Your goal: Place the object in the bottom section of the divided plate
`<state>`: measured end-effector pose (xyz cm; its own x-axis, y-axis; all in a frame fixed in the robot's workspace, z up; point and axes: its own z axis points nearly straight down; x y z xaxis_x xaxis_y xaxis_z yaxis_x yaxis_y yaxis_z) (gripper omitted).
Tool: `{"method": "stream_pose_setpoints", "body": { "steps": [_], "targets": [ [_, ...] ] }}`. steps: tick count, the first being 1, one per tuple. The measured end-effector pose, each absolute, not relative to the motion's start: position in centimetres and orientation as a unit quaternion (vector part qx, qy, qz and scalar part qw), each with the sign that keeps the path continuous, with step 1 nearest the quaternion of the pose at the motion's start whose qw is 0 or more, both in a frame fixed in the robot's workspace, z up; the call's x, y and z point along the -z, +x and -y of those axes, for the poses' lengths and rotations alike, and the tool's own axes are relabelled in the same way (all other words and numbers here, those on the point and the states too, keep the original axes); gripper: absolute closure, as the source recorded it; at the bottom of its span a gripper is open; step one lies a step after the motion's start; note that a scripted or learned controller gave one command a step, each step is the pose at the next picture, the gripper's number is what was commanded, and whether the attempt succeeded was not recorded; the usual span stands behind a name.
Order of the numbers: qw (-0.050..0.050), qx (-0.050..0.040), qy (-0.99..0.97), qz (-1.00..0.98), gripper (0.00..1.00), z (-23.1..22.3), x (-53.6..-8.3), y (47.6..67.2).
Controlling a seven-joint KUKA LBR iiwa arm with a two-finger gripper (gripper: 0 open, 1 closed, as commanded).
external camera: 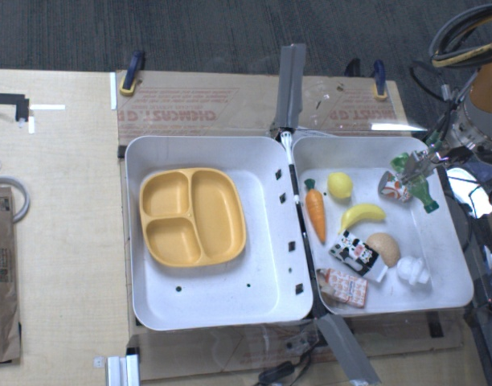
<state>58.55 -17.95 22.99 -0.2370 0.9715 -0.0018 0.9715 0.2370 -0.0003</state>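
Lowest in frame lay the red-and-white snack packet (343, 287).
My pincer (424, 167), grip unreadable, hovered upper right, far from the yellow divided plastic plate (194, 215).

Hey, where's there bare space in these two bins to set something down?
Left bin: open floor below and right of the yellow divided plate. Right bin: crowded around the carrot, banana and lemon; small bare patch by its right wall.

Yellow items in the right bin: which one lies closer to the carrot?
The lemon. This round fruit sits just right of the carrot top, nearly touching it, while the curved banana lies farther right, with a clear gap.
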Motion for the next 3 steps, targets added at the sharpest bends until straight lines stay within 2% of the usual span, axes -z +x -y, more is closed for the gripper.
{"method": "stream_pose_setpoints", "body": {
  "steps": [1,2,3],
  "targets": [
    [0.000,0.0010,0.611,-0.792,1.00,10.0,-20.7,58.5],
    [0.001,0.0007,0.550,-0.835,1.00,6.1,-19.8,63.7],
    [0.000,0.0007,0.504,-0.863,1.00,-1.3,-19.3,59.7]
  ]
}}
